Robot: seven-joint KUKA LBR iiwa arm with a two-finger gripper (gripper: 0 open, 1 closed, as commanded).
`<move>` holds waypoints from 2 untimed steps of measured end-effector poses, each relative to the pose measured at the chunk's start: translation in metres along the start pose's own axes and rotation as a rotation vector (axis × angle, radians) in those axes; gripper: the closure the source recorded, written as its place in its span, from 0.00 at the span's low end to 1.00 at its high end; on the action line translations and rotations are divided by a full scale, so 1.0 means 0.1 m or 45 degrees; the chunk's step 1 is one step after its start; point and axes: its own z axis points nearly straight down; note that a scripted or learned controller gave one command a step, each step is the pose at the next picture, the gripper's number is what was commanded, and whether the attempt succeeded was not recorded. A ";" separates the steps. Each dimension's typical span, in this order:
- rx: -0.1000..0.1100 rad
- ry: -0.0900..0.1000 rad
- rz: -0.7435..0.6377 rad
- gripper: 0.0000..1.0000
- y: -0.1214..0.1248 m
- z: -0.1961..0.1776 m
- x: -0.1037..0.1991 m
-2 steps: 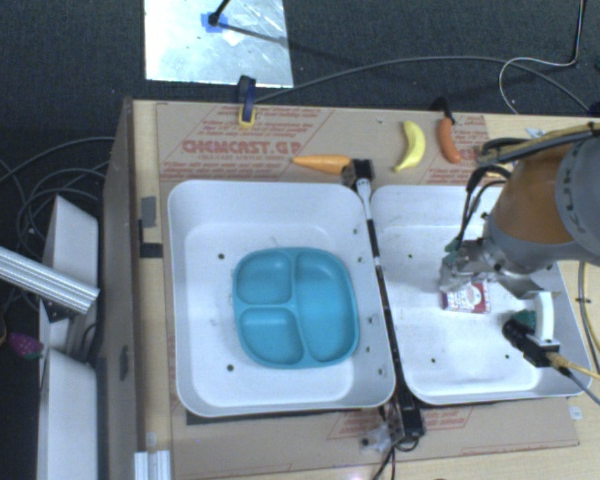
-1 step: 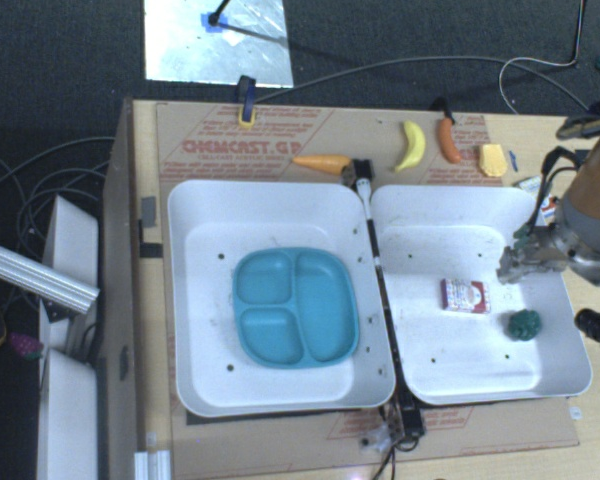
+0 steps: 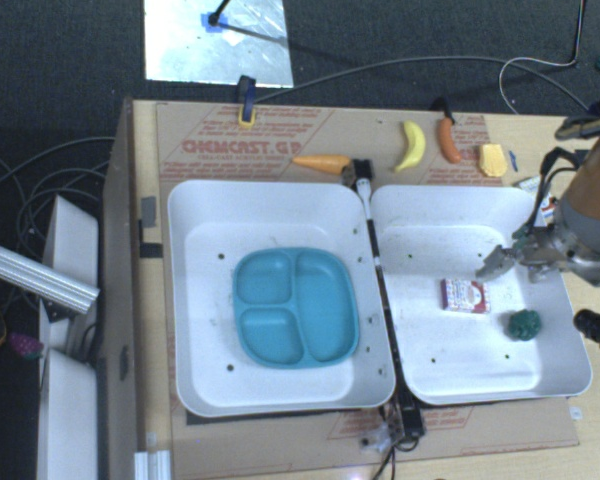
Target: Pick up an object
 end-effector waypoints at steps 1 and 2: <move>0.002 0.003 -0.004 0.00 0.49 0.62 0.33; -0.004 -0.001 -0.005 0.00 1.28 0.41 0.12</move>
